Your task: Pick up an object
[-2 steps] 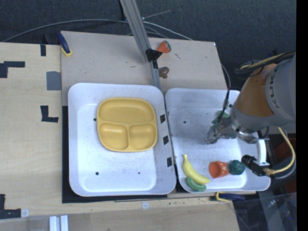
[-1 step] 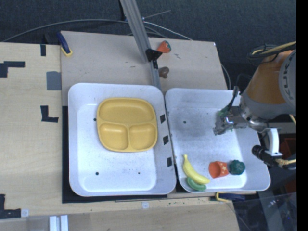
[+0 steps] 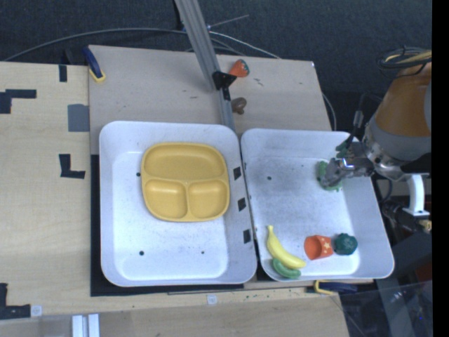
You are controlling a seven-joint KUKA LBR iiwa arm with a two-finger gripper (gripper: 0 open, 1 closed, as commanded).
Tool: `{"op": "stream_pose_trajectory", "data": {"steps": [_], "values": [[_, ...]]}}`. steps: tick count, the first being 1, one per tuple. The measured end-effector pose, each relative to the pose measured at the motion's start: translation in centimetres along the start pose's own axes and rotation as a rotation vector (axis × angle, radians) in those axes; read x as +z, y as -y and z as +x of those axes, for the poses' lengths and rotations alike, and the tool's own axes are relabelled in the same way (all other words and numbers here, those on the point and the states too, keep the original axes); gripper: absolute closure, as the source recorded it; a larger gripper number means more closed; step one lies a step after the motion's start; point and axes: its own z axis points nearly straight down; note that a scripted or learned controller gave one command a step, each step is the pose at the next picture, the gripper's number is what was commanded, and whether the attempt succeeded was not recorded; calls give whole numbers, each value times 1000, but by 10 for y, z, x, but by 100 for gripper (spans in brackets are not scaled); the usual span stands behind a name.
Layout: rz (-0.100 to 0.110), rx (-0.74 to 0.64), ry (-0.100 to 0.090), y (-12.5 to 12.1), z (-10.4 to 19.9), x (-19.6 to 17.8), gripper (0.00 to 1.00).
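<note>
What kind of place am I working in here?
Likely a robotics lab bench for pick trials: two white bins side by side, toy items such as a banana, and loose cables behind the board.

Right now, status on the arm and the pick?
Gripper low at right bin's far right side, on a green object; grasp unconfirmed. Banana, orange cup, teal object untouched at near edge. Nothing in the way.

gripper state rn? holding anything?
Gripper: down at a green object near the right bin's far right side; whether it is open, closed or gripping cannot be told.
</note>
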Motion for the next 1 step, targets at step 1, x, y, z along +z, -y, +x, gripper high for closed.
{"op": "stream_pose_trajectory", "data": {"steps": [1], "values": [[1,-1,0,-1,0,-35,100]]}}
